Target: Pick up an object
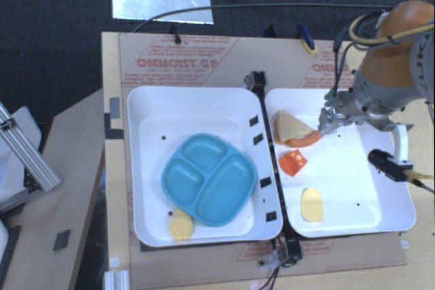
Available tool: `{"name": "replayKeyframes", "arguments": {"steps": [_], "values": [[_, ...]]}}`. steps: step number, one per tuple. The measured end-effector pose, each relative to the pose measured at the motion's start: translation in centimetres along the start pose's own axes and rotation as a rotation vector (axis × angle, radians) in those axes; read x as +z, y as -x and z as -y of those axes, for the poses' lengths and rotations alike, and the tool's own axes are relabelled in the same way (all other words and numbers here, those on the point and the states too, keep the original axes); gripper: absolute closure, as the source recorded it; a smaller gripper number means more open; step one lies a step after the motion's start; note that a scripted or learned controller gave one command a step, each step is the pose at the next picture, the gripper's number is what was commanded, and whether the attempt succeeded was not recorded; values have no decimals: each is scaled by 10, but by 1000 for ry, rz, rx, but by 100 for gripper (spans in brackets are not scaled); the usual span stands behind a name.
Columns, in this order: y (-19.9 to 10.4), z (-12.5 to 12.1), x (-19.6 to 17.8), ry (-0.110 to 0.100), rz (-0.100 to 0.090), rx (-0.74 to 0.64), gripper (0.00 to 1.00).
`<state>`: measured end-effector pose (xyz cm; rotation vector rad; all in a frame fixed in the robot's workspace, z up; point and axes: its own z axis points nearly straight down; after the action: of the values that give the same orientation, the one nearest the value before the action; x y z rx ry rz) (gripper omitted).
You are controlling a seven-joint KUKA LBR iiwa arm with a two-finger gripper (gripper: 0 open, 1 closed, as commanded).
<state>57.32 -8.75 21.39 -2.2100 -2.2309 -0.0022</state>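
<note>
Camera view: the gripper [331, 120] hangs just right of the tan wedge [291, 125] and orange crescent [304, 140], whose long axes run leftward; jaw opening cannot be told.

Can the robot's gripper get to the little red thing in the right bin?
Probably yes. The red piece lies alone on the bin floor, a little apart from the tan wedge, and the gripper hangs nearby over the same bin.

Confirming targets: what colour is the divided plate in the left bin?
Light blue plate, camera view.
</note>
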Motion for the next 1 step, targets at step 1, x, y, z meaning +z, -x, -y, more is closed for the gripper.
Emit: {"name": "replayKeyframes", "arguments": {"steps": [1], "values": [[-46,2,-8,1,0,-1,100]]}}
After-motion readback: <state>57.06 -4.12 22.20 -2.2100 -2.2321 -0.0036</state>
